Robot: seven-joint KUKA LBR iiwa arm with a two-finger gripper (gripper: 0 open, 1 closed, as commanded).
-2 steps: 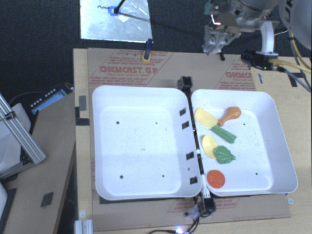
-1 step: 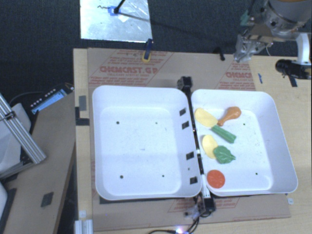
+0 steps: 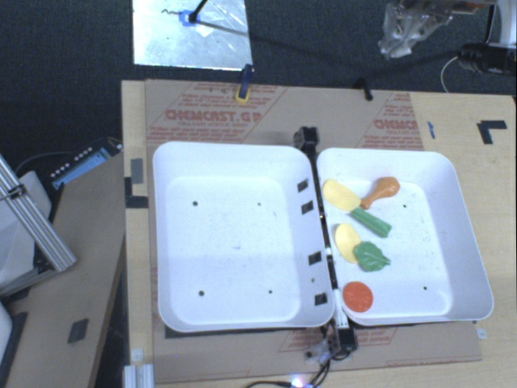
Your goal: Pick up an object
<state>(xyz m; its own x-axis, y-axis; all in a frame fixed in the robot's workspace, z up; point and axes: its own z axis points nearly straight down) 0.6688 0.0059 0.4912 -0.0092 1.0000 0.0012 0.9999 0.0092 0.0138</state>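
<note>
Bins: two shallow white bins side by side on the desk point(image 3: 137, 241); the left bin point(image 3: 234, 237) shows only small dark dots on its floor, and the right bin point(image 3: 452, 217) holds every object.
Objects counted: six in all, grouped in the left half of the right bin.
Yellow pieces: two; the upper yellow piece point(image 3: 341, 195) lies near the divider, and the lower yellow piece point(image 3: 347, 242) lies below it, touching the leaf.
Green pieces: two; a green stick point(image 3: 371, 221) lies at a slant between the yellow pieces, and a crinkled green leaf point(image 3: 371, 256) sits just right of the lower yellow piece.
Orange drumstick: one point(image 3: 382, 190), bulbous at its upper right end and tapering down-left toward the green stick.
Red disc: one point(image 3: 358, 297), round and flat, apart from the others near the front wall of the right bin.
End effector: one point(image 3: 404, 31), pale grey and blurred, at the top right above the dark floor, well apart from both bins; nothing is seen in it, and I cannot tell how it is set.
</note>
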